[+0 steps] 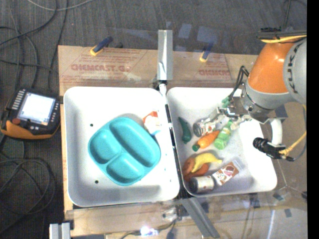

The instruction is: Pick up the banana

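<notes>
The yellow banana (205, 159) lies in the right bin (259, 180), near its front left, resting against a brown-red item (189, 167). My gripper (224, 114) hangs over the middle of the same bin, above and to the right of the banana and apart from it. It is close to a silver can (202, 127) and a green bottle (224, 135). Nothing of the banana is lifted.
Around the banana lie an orange carrot (205, 141), a dark green vegetable (185, 129), a second can (201, 184) and a printed packet (225, 173). The left bin (75, 133) holds a teal divided plate (124, 149) and a small orange-white item (152, 123).
</notes>
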### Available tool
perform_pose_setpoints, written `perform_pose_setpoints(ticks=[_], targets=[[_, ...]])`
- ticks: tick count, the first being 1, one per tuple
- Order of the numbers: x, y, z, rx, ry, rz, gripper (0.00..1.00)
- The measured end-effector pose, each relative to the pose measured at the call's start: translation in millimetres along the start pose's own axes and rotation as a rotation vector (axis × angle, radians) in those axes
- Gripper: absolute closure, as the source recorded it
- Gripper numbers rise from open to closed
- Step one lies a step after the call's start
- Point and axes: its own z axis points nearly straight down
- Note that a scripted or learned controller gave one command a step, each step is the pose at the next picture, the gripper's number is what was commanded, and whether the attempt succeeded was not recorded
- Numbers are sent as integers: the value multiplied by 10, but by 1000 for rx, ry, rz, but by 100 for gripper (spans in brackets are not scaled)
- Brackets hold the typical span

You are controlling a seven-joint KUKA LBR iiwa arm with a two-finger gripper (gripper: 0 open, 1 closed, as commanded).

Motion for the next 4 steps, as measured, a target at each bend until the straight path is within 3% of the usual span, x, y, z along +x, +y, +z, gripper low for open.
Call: perform_pose_setpoints(ticks=[1, 2, 3, 4], targets=[[-104, -525, 1010, -14, -2, 62, 0], [-114, -511, 917, -16, -3, 63, 100], [-115, -513, 918, -15, -3, 63, 0], [-139, -724, 997, -24, -6, 66, 0]])
